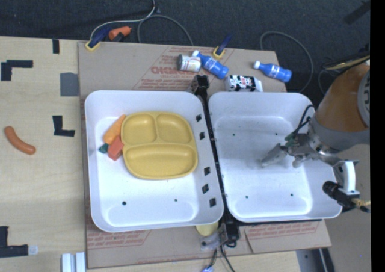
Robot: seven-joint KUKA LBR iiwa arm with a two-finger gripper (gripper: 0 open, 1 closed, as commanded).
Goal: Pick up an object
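Arm reaching from right, gripper (pixel 278 155) low in right bin (pixel 240 114), finger state unclear

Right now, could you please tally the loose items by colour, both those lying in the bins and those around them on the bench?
Yellow: 1, the divided tray in the left bin.
Orange: 2, a carrot piece beside the tray and a sausage out on the bench.
Red: 1, a small piece under the carrot.
Blue: 2, bottles behind the bins.
Total: 6
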